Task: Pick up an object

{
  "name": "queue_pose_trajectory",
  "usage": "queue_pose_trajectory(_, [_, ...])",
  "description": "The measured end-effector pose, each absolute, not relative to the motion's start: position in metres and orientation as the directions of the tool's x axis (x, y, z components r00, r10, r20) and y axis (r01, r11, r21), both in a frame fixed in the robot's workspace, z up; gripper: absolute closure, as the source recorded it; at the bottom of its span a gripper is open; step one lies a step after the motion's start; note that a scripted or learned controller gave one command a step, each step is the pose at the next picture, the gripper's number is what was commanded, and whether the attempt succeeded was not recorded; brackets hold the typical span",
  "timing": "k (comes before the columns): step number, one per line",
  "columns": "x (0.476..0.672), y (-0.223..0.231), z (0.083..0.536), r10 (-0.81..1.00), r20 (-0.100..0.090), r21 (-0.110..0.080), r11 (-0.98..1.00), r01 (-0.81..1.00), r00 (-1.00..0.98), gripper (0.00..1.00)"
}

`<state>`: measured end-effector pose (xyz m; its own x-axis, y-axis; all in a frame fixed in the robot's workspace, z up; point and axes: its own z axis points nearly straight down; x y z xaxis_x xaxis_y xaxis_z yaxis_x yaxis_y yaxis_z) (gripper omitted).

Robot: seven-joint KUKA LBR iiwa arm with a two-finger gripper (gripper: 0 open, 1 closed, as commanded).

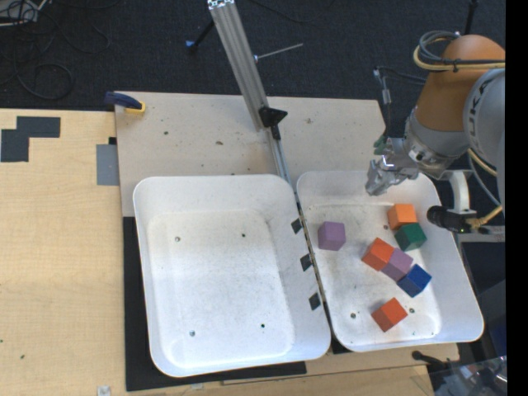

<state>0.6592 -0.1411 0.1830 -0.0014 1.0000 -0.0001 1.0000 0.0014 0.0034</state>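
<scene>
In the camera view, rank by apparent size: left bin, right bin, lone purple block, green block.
1. Left bin, largest.
2. Right bin, clearly smaller in view.
3. Purple block and green block: too alike to rank; both far smaller than either bin.

Dark carpet (pixel 124 31), pale wooden bench (pixel 49 246)

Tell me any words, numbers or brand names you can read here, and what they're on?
None can be read.
The blocks, such as the purple block, show plain faces.
The right bin and the left bin bear only dark specks.
The arm shows no legible label.
</scene>
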Motion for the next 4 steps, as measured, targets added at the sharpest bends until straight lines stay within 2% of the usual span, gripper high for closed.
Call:
queue_pose_trajectory(1, [0.66, -0.143, 0.237, 1.0, -0.001, 0.005, 0.001, 1.0, -0.001, 1.0])
queue_pose_trajectory(3, [0.642, -0.038, 0.246, 1.0, 0.003, -0.005, 0.005, 1.0, -0.004, 1.0])
queue_pose_trajectory(4, [0.616, 0.007, 0.244, 1.0, 0.002, -0.006, 0.003, 1.0, -0.003, 1.0])
